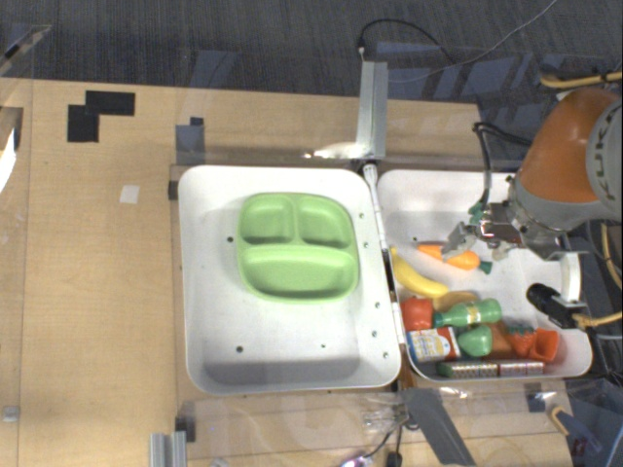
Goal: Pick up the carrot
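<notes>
1. The carrot (450, 255) lies in the right bin (428, 191), just above the banana (419, 277), and the claw (471, 238) is right at its thick end.
2. Claw fingers look spread around that end; a real pinch isn't evident.
3. Risk: an off-centre close squirts the carrot out.
4. Risk: it rolls into the banana.
</notes>
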Controlling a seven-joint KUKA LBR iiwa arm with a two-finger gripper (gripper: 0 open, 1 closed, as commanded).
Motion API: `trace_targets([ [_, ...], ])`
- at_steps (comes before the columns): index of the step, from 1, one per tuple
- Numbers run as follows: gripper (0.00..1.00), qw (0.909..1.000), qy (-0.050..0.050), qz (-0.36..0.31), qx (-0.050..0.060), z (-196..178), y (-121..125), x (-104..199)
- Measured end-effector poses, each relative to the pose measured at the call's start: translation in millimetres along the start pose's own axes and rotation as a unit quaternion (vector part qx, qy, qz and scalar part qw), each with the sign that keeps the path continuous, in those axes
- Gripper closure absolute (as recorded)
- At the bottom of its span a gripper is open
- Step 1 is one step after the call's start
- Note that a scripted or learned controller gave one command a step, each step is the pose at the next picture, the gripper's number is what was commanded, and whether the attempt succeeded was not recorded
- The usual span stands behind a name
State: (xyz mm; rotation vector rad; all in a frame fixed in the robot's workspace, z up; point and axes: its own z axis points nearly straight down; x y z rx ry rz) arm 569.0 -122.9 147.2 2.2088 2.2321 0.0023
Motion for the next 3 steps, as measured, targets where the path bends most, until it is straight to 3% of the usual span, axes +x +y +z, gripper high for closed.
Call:
trace_targets([
  [1,0.0,0.9984,0.0,0.057,-0.004,58,23,-10],
  [2,1.0,0.9984,0.001,0.056,-0.008,46,26,-8],
  [3,1.0,0.9972,0.0,0.074,-0.001,-51,46,61],
])
